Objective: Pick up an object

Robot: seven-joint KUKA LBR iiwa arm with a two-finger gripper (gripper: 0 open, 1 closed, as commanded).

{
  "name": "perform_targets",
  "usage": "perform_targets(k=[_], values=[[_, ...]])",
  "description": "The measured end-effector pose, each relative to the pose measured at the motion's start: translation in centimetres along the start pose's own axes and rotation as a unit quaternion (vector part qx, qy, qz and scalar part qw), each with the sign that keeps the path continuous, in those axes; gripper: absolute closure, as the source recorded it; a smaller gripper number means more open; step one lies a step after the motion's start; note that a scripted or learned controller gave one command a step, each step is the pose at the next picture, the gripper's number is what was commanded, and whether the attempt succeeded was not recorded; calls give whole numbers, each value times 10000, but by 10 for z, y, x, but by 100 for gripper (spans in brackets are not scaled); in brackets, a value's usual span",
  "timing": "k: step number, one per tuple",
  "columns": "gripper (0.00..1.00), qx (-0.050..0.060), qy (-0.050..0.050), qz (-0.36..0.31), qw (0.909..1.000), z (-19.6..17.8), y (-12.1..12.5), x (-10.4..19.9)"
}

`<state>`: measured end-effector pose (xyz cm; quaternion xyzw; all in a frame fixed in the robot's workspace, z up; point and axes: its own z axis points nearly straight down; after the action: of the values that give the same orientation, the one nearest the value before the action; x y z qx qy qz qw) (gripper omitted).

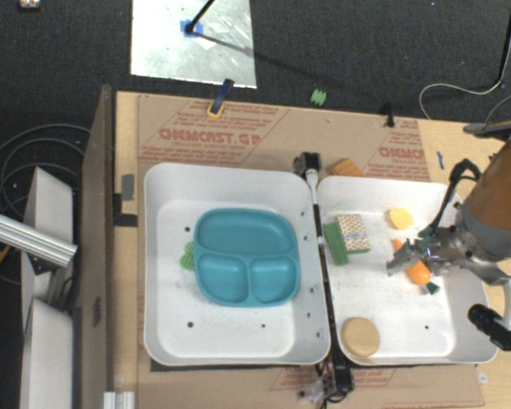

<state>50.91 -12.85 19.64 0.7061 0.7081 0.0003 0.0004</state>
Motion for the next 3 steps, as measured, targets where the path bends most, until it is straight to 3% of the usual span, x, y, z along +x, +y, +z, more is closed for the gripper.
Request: perform_targets(k=[1, 2, 3], values=[[0, -50, -30, 15, 10000, -16, 78, -74], [0, 46, 16, 7, 10000, 102, 70, -67], [100, -20, -6, 1, 10000, 84, 74, -69]])
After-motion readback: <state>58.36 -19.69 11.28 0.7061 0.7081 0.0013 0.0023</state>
